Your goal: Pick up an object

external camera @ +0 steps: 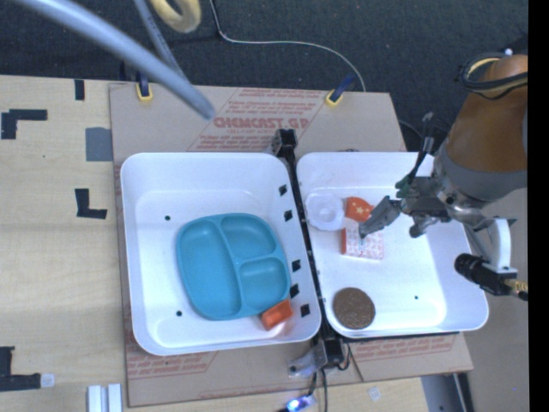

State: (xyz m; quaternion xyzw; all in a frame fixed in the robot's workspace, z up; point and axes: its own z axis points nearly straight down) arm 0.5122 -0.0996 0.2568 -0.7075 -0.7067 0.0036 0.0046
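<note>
In the right bin lie a small clear round cup, a red-orange piece, a pink-and-white patterned packet and a brown round disc. My gripper reaches in from the right and hangs low over the packet's upper edge, just right of the red-orange piece. Nothing is seen held in it. The left bin holds a blue divided tray and a small orange object at its lower right corner.
A black divider runs between the two bins. The grey arm with its orange band hangs over the right bin's right edge. A brown cardboard sheet lies under both bins.
</note>
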